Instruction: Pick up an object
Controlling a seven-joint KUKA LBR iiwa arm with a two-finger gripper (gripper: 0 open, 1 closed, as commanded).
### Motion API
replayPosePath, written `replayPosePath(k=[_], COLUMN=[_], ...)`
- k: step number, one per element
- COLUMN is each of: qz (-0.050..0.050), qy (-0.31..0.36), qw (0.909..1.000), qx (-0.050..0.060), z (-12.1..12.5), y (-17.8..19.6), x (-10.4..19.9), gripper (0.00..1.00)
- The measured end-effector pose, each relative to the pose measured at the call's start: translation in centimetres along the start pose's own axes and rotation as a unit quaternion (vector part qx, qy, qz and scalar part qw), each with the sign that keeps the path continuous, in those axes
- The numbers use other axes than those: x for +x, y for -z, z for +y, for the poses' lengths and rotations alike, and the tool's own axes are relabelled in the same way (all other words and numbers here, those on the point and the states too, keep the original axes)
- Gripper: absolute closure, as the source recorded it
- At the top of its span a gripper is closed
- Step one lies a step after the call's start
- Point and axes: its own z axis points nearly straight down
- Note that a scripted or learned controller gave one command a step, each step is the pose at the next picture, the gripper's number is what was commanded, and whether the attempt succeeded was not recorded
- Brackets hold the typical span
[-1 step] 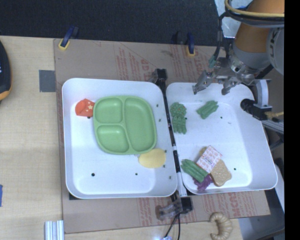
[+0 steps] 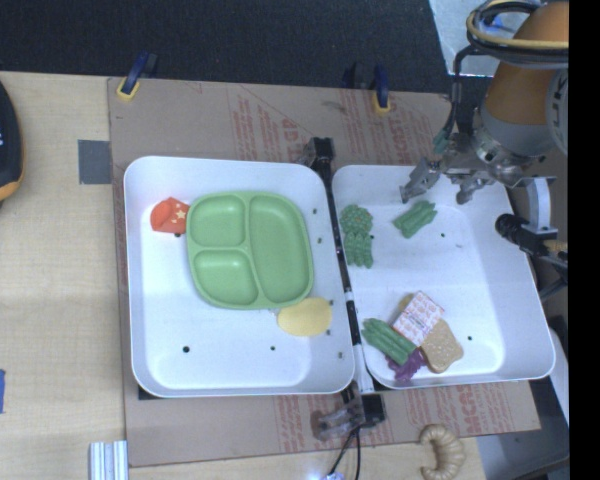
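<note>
Hung over the far part of the right bin (image 2: 520, 308), the jaws (image 2: 446, 182) spread wide with nothing between them. Lay just below and a little left of them, on that bin's floor, a small green pod (image 2: 415, 218), apart from both fingers (image 2: 418, 182). Sat nearer the bin's left wall a knobbly green vegetable piece (image 2: 357, 234). Clustered at the near end of the same bin: a long green pepper-like piece (image 2: 386, 339), a pink-and-white patterned packet (image 2: 419, 317), a tan cracker (image 2: 441, 347) and a purple scrap (image 2: 406, 368) under them. Held the left bin (image 2: 230, 363), just beside the right bin, a green divided plate (image 2: 250, 249), a red piece with a yellow star (image 2: 169, 215) touching the plate's left edge, and a pale yellow piece (image 2: 305, 317) at its near right corner. Rested on the desk (image 2: 50, 318), near the right bin's front edge, a curled tan thing (image 2: 442, 450).
</note>
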Motion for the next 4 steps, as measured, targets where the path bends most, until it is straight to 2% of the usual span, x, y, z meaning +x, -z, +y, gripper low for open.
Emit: replayPosePath(k=[1,2,3,4], qz=[0.001,0.000,0.004,0.001], qy=[0.000,0.001,0.007,0.001], qw=[1.0000,1.0000,1.0000,1.0000], qx=[0.002,-0.001,-0.003,-0.001], z=[1.1,1.2,-6.5,-6.5], y=[-7.9,-6.2,1.3,0.8], x=[-1.4,-1.5,12.1,11.2], gripper=[0.00,1.00,1.00,0.00])
